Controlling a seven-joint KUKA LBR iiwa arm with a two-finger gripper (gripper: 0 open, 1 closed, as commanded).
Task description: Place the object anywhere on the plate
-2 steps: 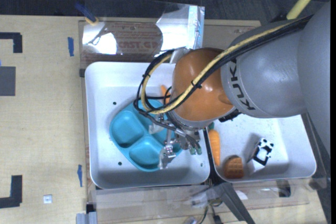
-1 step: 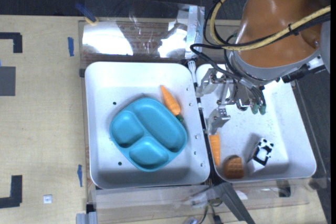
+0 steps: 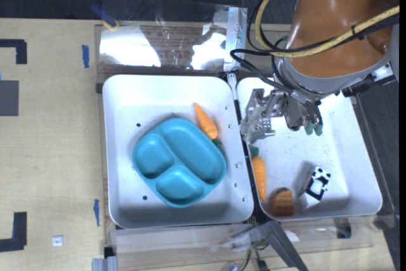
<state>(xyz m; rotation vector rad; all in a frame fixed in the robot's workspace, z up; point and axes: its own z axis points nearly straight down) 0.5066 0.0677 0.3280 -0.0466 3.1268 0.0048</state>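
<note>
A blue divided plate (image 3: 179, 162) lies tilted in the left bin (image 3: 120, 105). An orange carrot (image 3: 205, 121) rests against the plate's upper right rim, on the bin floor. My gripper (image 3: 304, 124) hangs over the upper middle of the right bin (image 3: 361, 155), under the arm's big orange-brown wrist. It is open, and nothing shows between its dark fingers with teal tips. A second carrot (image 3: 259, 177) lies along the right bin's left wall, below and left of the gripper.
A round brown object (image 3: 283, 201) sits at the right bin's front edge, with a small black-and-white toy (image 3: 316, 183) beside it. Shiny metal hardware (image 3: 260, 116) sticks out to the left of the gripper, near the wall between the bins.
</note>
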